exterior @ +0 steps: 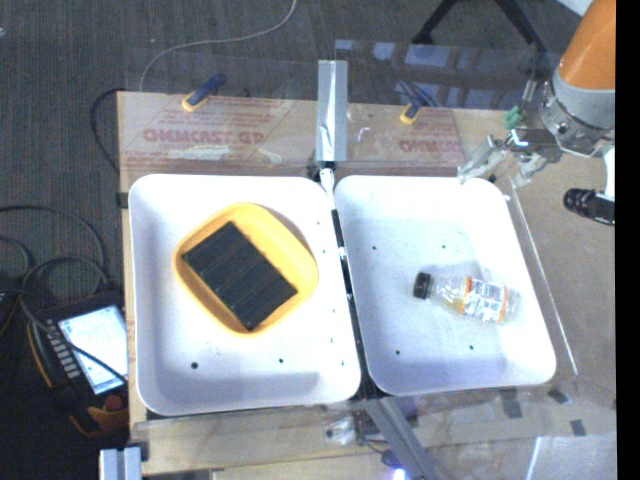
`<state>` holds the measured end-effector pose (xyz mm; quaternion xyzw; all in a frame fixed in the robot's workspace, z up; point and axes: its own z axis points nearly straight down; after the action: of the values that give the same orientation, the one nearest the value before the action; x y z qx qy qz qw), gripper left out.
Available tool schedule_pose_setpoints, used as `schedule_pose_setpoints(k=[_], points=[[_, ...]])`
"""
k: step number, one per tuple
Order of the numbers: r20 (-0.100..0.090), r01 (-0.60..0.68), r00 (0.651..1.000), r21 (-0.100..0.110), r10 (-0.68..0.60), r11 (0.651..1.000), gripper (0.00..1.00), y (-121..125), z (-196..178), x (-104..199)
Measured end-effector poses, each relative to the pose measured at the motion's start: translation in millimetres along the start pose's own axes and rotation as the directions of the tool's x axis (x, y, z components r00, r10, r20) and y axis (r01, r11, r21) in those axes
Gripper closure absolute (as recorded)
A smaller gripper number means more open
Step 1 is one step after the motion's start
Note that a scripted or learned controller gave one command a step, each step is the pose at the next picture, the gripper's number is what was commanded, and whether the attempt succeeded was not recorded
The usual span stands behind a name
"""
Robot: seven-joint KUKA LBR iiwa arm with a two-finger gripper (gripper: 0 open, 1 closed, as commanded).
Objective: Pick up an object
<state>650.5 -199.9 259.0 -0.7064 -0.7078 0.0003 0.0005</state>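
Claw point(497, 161) released, fingers spread, nothing between, above right bin's point(380, 363) far right corner. Bottle point(468, 294) lies on side, near bin's right edge. Best: descend over bottle's middle, fingers straddling width, clench gently; clear plastic likely slips. Left bin point(160, 368): sponge point(245, 267).

Dark grey carpet floor point(60, 48), cables

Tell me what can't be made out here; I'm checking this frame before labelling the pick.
- Arm: cut off by the camera view's top and right edges.
- Gripper: small and blurred at the right bin's far corner; its state is unreadable.
- Bottle: clear plastic, label too small to read.
- Sponge: hides the yellow dish's floor.
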Motion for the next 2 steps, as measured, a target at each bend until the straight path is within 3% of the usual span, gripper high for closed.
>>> schedule_pose_setpoints(k=[1, 2], points=[[-0.001, 0.229, 0.973, 0.0, -0.229, 0.973, 0.0, -96, 98, 31], [0.007, 0.243, 0.97, -0.015, -0.243, 0.97, 0.0, -103, 167, 17]])
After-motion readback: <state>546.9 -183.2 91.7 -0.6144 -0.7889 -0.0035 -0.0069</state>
